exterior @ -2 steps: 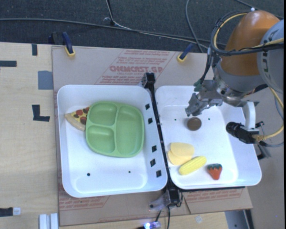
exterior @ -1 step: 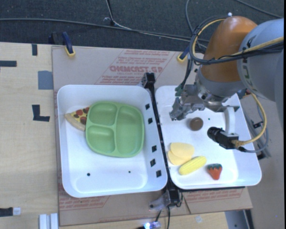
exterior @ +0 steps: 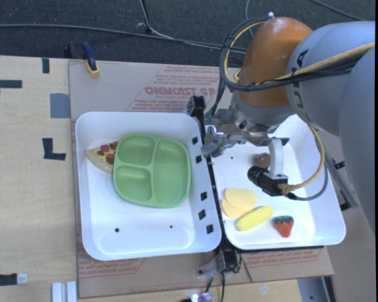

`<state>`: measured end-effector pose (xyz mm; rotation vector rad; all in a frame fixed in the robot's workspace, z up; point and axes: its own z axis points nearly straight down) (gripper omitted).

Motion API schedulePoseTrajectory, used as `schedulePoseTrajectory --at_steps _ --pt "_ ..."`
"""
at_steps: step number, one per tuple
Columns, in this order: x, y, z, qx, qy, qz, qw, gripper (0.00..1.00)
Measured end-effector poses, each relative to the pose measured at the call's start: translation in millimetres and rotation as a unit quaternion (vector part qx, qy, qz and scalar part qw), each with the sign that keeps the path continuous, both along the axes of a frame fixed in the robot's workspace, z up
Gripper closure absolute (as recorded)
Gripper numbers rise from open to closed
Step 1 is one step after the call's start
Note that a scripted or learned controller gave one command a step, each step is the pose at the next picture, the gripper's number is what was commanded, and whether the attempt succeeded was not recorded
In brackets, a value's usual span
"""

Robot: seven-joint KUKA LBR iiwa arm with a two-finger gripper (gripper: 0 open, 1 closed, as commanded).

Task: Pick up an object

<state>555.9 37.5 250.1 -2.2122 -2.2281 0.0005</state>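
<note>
Reaching in from the right and bending over the right bin (exterior: 305, 203), with the gripper (exterior: 217, 138) hanging at its far left edge, open or closed impossible to tell, and the corn (exterior: 254, 218) lying nearer.

The grey arm (exterior: 331, 74) is reaching in from the right and hanging over the right bin (exterior: 318, 234). Its gripper (exterior: 215, 141) is sitting low by the wall shared with the left bin (exterior: 91, 194). In the left bin a green divided plate (exterior: 152, 170) is lying flat, and a pizza slice (exterior: 103, 156) is poking out at its left edge. In the right bin a pale yellow disc (exterior: 239, 199) is touching a corn cob (exterior: 254, 218). A strawberry (exterior: 284, 225) is lying just beside the cob, and a small brown thing (exterior: 259, 159) is partly showing under the wrist.
</note>
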Motion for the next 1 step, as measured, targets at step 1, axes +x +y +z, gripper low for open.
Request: schedulePoseTrajectory --at_steps 1 --pt "3.1 46.0 -2.9 -0.0005 0.000 -0.001 1.0000 1.00"
